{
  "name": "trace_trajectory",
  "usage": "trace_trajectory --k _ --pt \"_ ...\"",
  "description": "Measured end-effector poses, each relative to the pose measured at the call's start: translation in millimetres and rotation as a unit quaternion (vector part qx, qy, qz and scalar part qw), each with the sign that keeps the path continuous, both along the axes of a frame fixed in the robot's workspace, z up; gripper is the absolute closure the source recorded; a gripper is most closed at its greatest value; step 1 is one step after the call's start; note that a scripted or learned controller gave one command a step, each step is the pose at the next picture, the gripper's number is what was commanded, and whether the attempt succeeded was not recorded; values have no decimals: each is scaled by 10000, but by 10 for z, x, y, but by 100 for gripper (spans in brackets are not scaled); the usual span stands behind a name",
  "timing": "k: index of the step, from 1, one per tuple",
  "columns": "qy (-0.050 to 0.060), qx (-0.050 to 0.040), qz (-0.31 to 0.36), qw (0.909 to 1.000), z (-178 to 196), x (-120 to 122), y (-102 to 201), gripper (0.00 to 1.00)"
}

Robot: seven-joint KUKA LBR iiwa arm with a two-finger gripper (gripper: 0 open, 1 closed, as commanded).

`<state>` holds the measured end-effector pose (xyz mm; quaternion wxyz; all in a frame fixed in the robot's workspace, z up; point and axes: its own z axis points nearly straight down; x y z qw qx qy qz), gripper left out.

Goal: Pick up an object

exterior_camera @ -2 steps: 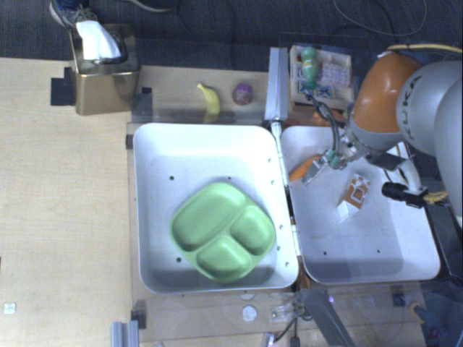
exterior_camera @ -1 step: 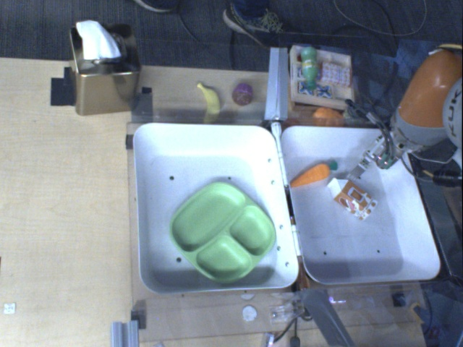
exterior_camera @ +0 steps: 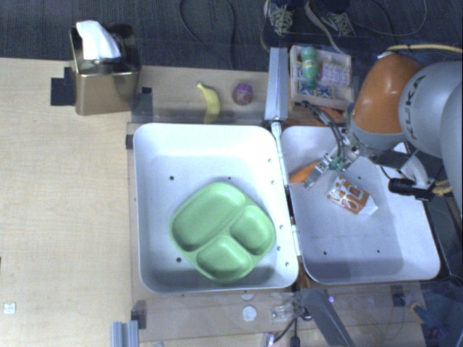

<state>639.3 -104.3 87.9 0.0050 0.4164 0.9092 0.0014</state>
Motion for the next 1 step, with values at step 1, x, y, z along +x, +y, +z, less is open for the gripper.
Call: trace_trajectory --k 1 --pt "2 -4 450 9990 0 -1184 -64 0"
